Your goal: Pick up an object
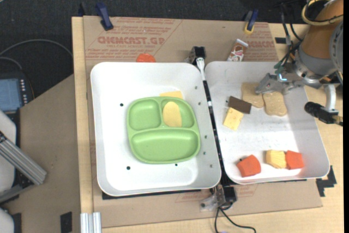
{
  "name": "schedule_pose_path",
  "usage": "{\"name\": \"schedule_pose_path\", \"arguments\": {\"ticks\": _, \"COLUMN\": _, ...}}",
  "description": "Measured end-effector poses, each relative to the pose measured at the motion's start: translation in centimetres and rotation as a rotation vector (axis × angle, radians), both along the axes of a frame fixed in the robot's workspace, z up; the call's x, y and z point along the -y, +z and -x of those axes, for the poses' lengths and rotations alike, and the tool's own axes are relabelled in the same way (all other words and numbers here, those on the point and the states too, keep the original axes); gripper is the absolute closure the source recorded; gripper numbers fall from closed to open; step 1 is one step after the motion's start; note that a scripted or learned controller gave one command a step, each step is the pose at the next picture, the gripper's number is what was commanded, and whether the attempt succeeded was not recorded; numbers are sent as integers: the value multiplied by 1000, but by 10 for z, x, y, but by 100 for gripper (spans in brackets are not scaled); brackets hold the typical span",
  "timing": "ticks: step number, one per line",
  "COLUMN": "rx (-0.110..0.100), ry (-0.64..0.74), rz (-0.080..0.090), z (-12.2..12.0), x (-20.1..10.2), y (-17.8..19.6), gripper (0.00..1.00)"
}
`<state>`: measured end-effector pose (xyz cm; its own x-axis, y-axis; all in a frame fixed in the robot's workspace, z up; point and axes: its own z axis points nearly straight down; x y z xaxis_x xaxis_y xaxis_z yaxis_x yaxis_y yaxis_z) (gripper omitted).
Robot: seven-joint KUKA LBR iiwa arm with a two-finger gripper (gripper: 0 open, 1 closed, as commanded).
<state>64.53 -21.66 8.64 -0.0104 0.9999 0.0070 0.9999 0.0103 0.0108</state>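
Hovering over the far part of the right-hand bin (313,133), the gripper (271,83) hangs at the end of the arm (322,43) with its metal fingers (264,85) spread apart and nothing between them.

Item 1, nearest candidate: a tan bread-like slab (275,104), lying flat directly under and just toward the bin's near side from the claw. Its long axis appears to run from far to near. A second tan piece (251,94) lies just beside it, toward the bin's left wall, partly under the fingers.

Item 2: a dark brown square (239,104), near, further left, touching a yellow wedge (233,118).

Item 3: an orange block (248,166), a yellow block (276,159) and a second orange block (294,160), along the bin's near wall, well apart from the claw.

Judgement: the slab lies almost straight below, so a short descent with a slight shift toward the near side would likely suit. Whether the fingers would straddle its narrow width cannot be told.
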Motion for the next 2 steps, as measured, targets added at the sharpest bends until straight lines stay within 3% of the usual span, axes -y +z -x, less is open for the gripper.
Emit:
{"name": "schedule_pose_path", "arguments": {"ticks": 1, "rx": -7, "ry": -7, "rz": 2, "z": 32, "x": -1, "y": 1, "gripper": 0}}
{"name": "schedule_pose_path", "arguments": {"ticks": 2, "rx": -5, "ry": -7, "rz": 0, "z": 79, "x": 1, "y": 1, "gripper": 0}}
